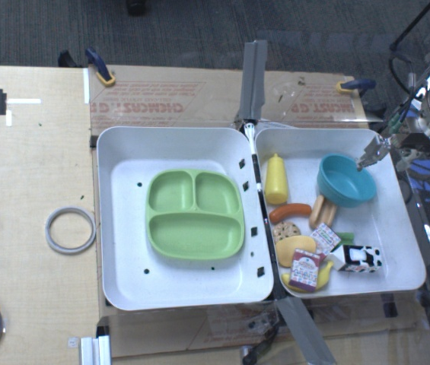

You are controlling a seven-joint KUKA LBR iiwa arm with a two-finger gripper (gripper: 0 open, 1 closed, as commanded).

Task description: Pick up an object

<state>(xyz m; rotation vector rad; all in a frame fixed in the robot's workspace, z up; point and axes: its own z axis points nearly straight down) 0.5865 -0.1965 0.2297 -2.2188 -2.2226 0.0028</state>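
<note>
So my gripper [370,155] is hanging over the far right corner of the right-hand shallow white bin [409,226], tip angled down toward the rim of the round blue plastic bowl [345,179]. Honestly can't tell from this angle whether it's spread or pinched, it's just too small and dark up there. Nothing's visibly in it, though.

Working outward: the bowl sits right under and just left of me. Left of that is a yellow mustard-style bottle [275,178] standing along the bin's left wall. Nearer the camera there's a pile of play food, an orange-red toy hot dog [291,212], a little pink printed snack box [304,270], and a small black-and-white carton [361,258] near the right side. The left bin [116,204] just holds a light green divided plastic plate [195,215].

I'd say I'm at the approach step, nothing picked yet. The bowl is the closest candidate, so the next move looks like dropping straight down and straddling its rim, which is a thin edge and easy to miss.
</note>
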